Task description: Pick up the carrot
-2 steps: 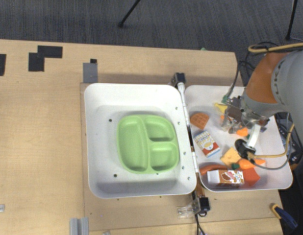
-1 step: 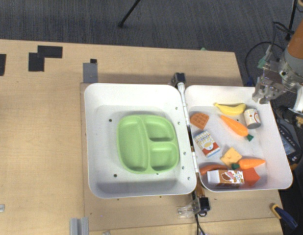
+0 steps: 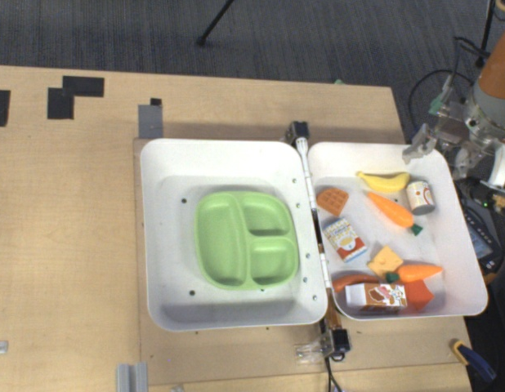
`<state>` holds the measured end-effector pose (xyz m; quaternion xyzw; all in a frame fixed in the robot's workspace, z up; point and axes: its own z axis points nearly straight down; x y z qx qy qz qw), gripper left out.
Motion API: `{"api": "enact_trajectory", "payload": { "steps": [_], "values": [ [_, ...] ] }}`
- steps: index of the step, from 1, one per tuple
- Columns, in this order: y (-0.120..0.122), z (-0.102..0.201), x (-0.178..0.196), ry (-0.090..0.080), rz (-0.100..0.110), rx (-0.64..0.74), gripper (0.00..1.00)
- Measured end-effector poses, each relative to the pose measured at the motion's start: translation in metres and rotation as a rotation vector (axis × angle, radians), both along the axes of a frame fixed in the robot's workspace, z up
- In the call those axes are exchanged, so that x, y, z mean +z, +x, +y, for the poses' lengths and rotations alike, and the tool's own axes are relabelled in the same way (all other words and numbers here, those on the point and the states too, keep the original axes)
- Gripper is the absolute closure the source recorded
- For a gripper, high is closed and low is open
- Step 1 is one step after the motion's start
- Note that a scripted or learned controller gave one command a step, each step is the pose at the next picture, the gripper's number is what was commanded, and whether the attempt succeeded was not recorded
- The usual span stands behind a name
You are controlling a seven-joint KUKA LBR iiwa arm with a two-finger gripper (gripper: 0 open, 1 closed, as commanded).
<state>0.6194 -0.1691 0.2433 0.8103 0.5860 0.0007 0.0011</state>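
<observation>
Bench: wooden top over grey carpet, where we see two white bins side by side; the left bin holds a green divided plate.
Carrot: in the right bin, just below the banana, beside a small can.
Long axis: we read it running upper-left to lower-right, green end lower-right.
Second carrot: nearer the front wall.
Gripper: over the bin's far right corner; whether its grasp is open we cannot tell.
Bearing: carrot lies down-left of the gripper, near.

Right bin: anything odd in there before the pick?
Two carrots lie in the right bin, so the target is ambiguous. The lower one rests on the carton. Nothing spilled.
</observation>
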Motion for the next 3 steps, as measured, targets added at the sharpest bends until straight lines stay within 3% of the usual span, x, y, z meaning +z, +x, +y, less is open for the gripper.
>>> {"api": "enact_trajectory", "payload": {
  "steps": [1, 2, 3],
  "values": [
    [-0.035, 0.037, -0.137, 0.003, 0.007, -0.064, 0.00],
    [0.020, 0.007, -0.159, 0.001, 0.002, -0.058, 0.00],
    [0.021, 0.008, -0.148, 0.000, 0.001, -0.053, 1.00]
  ]
}}
